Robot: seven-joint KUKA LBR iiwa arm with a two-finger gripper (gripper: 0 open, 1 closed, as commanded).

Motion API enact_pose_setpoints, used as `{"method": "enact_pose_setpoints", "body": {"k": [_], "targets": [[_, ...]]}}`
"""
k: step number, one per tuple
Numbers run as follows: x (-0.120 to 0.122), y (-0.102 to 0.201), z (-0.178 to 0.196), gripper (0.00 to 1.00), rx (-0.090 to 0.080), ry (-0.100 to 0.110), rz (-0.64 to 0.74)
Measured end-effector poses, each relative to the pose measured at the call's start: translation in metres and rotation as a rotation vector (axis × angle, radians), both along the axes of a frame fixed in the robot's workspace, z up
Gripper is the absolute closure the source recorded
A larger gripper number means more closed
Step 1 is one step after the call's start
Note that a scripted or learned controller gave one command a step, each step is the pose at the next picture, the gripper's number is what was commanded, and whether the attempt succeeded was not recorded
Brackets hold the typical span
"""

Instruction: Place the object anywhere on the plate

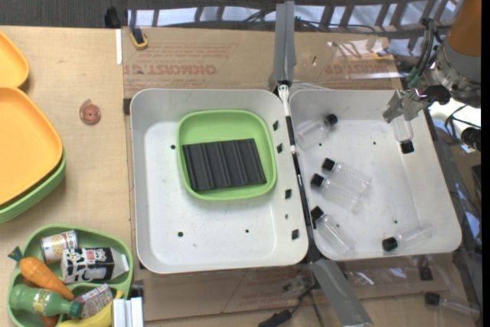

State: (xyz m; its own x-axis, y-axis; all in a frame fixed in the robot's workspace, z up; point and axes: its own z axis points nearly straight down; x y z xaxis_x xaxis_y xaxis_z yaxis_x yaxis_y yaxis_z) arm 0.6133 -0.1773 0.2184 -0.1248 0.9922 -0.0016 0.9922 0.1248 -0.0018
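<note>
Side by side on the tabletop point(92, 65) sit two white bins: the left bin point(153, 241) holds a green plate point(225, 121) carrying a dark ribbed slab point(226, 164), while the right bin point(436, 218) holds several clear vials with black caps, one near the far wall point(320, 126), two at mid-bin point(342, 181), one by the near left corner point(331, 232) and one by the near right corner point(406, 238). None of the vials touches the plate; all lie well apart from it, across the divide between bins. Over the right bin's far right part hangs the tool point(403, 135), with what may be a clear vial below it, though whether it is pinched I cannot tell. Mirrored lettering on the cardboard point(191, 61) behind the bins is too faint to read surely. At the left edge lie stacked orange and green dishes point(27, 157), and a green bowl point(115, 249) of toy food, including a carrot point(42, 275) and a black-and-white labelled packet point(88, 264).
</note>
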Motion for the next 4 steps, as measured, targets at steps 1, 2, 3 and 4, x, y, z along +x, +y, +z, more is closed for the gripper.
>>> {"method": "enact_pose_setpoints", "body": {"k": [1, 2, 3, 4], "targets": [[0.0, 0.0, 0.0, 0.0, 0.0, 0.0, 0.0], [-0.022, 0.036, 0.048, 0.0, 0.0, -0.001, -0.093], [-0.028, 0.048, 0.045, 0.0, 0.001, 0.002, -0.136], [-0.02, 0.063, 0.009, 0.0, 0.0, 0.001, -0.153]]}}
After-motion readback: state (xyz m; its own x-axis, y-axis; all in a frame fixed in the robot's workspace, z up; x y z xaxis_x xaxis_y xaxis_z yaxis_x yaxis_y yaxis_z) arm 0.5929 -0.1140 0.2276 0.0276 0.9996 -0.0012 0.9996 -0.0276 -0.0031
